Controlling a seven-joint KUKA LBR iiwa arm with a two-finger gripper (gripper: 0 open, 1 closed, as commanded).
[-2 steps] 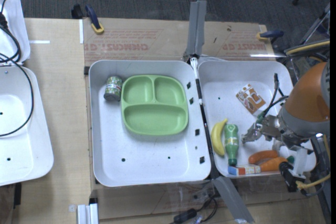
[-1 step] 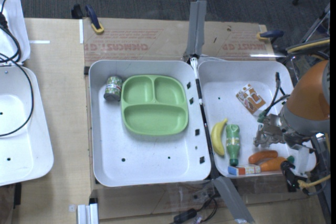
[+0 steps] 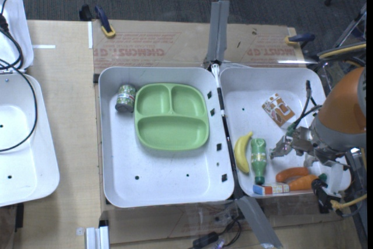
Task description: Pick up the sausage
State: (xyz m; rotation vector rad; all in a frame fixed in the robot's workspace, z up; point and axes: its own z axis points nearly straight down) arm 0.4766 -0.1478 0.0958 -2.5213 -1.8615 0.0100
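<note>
The sausage (image 3: 293, 174) lies near the 5 o'clock corner of the right bin (image 3: 233, 125), a reddish-orange link flat on the floor. A carrot (image 3: 304, 183) sits touching it on its 5 o'clock side, and a small box (image 3: 271, 188) lies just beside it at 7 o'clock. A green bottle (image 3: 258, 160) and a banana (image 3: 242, 152) stand off at its 9 o'clock. A snack packet (image 3: 278, 109) rests apart at 12 o'clock.

The end effector (image 3: 287, 146) hovers just above the sausage at about 11 o'clock; whether it is apart or together I cannot tell, as cables and metal parts blur into one grey mass.

The main risk, as I judge it, is a wrong grab: sausage and carrot match closely in colour and shape and touch, so a descent slightly toward 5 o'clock could take the carrot or both. The bin wall nearby leaves little room, and a rounded link may roll away.

The arm's orange band (image 3: 349, 108) covers the bin's 3 o'clock edge. The left bin (image 3: 116, 183) holds a green tray (image 3: 172, 116) and a can (image 3: 125, 98).
</note>
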